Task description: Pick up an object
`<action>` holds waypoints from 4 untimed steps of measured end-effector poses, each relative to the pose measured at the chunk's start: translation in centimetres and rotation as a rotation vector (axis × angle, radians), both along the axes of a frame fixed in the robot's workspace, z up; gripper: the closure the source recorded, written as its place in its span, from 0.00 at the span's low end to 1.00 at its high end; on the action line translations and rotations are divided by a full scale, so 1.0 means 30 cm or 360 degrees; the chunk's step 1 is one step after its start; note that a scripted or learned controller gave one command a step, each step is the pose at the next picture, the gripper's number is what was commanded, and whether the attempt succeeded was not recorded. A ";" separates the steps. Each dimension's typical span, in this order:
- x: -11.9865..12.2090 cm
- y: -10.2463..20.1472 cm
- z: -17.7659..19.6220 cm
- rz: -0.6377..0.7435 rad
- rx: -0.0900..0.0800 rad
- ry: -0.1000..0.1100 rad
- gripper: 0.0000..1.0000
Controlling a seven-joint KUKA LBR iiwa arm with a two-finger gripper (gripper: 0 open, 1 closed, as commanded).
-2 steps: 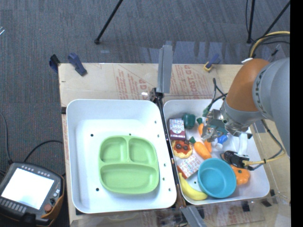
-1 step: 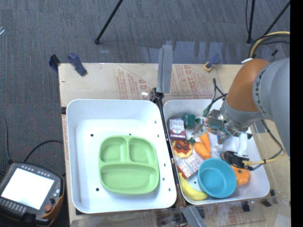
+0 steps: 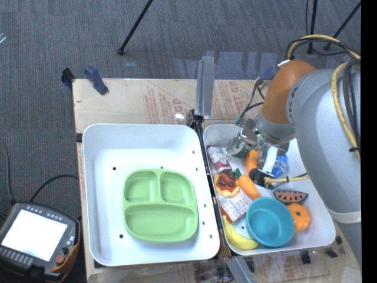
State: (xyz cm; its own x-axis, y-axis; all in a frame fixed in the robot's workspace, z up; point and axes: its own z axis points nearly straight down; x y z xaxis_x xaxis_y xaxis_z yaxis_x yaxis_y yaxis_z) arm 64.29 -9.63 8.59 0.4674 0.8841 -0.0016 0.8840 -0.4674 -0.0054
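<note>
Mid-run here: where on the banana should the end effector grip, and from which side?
Probably the banana's middle, from straight above, with the fingers across its narrow width. It lies flat and curved along the right bin's near left corner; the blue bowl crowds its right end, and the bin wall its left.

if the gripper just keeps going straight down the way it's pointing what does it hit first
Most likely the orange carrot. The gripper points down into the right bin, and the carrot lies directly below its tip, beside the small pizza toy. Depth is hard to read from this slanted view, so it may already be touching.
</note>
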 end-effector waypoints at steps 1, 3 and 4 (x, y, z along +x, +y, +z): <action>-0.231 0.009 0.006 -0.0131 -0.0002 -0.0006 0.00; -0.266 -0.015 0.037 0.0082 0.0003 -0.0005 1.00; -0.260 0.183 0.338 -0.0402 -0.0001 -0.0004 1.00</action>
